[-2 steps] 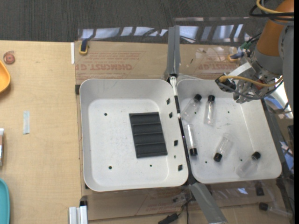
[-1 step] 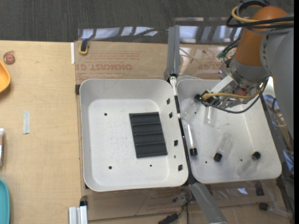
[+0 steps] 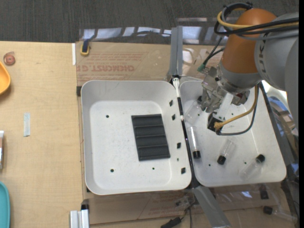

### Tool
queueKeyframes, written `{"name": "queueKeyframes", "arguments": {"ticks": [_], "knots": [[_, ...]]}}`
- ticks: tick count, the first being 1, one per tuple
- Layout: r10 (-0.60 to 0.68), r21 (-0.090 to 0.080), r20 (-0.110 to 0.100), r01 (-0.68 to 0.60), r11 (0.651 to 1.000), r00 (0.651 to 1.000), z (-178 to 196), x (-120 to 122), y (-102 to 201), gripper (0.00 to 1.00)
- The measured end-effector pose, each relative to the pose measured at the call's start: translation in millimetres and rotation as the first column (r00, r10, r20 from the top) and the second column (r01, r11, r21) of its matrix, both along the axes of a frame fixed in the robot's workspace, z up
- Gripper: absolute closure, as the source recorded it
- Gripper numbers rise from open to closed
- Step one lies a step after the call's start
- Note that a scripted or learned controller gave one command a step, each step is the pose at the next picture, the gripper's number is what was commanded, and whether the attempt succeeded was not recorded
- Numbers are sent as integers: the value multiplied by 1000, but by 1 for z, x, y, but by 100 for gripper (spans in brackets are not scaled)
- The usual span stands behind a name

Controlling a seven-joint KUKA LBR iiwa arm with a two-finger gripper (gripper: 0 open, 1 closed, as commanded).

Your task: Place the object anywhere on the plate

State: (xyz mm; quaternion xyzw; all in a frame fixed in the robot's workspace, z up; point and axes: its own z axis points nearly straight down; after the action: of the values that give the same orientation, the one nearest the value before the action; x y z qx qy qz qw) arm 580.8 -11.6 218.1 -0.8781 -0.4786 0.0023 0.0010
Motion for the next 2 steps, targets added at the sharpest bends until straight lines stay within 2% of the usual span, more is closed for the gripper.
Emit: {"name": "queueKeyframes", "arguments": {"ticks": [1,2], "knots": [[348,1,1,-348,938,938,9,-25,44,100],[412,1,-1,-412,911,911,-29,-25,99,100]]}}
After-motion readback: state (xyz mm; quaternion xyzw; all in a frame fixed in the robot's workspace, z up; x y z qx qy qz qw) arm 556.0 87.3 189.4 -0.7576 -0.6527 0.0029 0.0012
